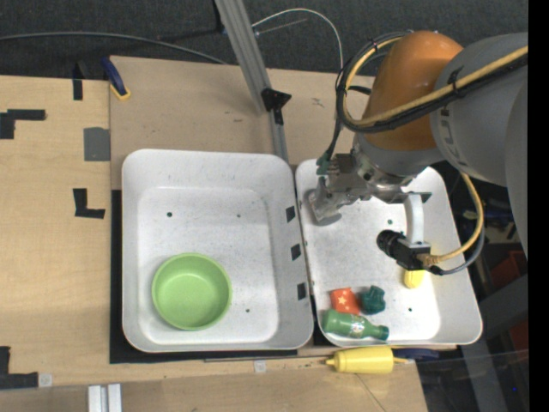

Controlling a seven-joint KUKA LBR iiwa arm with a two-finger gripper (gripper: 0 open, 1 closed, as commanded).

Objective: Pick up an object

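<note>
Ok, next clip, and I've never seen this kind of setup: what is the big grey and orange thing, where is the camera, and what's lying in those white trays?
One camera looks down at a slant on a wooden bench. The grey and orange thing is a robot arm reaching in from the right. Its grasping part, the end effector, sits low over the right bin, near that bin's upper left corner. Nothing can be seen between its fingers, and whether they are open or shut is not clear from here.

The left bin holds a green bowl. Near the right bin's front edge lie an orange toy, a dark green toy and a green bottle. A yellow bottle lies on the bench just outside, in front of that bin.
</note>
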